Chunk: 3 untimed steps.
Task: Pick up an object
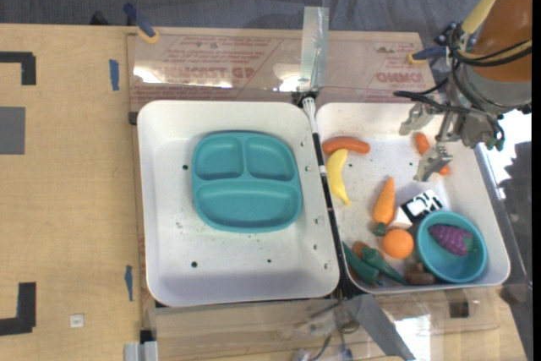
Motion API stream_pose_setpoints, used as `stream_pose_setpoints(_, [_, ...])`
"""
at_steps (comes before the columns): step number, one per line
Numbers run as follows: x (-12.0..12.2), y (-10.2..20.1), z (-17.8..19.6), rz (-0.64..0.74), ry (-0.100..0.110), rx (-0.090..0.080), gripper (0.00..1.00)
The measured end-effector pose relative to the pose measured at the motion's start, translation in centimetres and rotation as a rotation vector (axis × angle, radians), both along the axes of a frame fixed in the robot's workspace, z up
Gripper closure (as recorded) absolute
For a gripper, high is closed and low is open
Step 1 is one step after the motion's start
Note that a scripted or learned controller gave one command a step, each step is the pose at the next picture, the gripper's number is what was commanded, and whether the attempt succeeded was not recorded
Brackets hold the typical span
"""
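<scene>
Wooden bench with two shallow white bins side by side, clear plastic sheeting behind them. The left bin point(161, 266) just has a teal divided plate point(246, 181) sitting mid-bin. The right bin point(490, 182) holds all the toy food: a blue bowl point(439, 258) with purple grapes point(453, 238) in its near right corner, a banana point(337, 174) and a hot dog point(347, 146) along its left wall, a carrot point(385, 199) in the middle, an orange point(396, 243) just left of the bowl, something green point(372, 265) by the near edge.

The gripper point(436, 161) hangs over the far right part of that bin, near a small orange piece point(422, 143). Honestly can't tell how its fingers stand or whether it has anything.

My guess: these are light, stiff, slick plastic toys. The carrot looks easiest, pinched across its thick middle.
</scene>
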State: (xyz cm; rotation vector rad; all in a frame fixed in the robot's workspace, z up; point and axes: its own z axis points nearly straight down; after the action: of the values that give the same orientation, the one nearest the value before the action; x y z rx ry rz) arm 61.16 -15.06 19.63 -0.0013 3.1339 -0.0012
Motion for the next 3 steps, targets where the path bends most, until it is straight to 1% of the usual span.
stream_pose_setpoints(1, [-4.9,-0.8,-7.8,0.179,-0.022,-0.006,0.00])
stream_pose_setpoints(2, [-5.8,3.7,-8.5,0.013,-0.044,-0.016,0.00])
stream_pose_setpoints(3, [3.2,5.6,-8.5,-0.067,-0.043,-0.005,0.00])
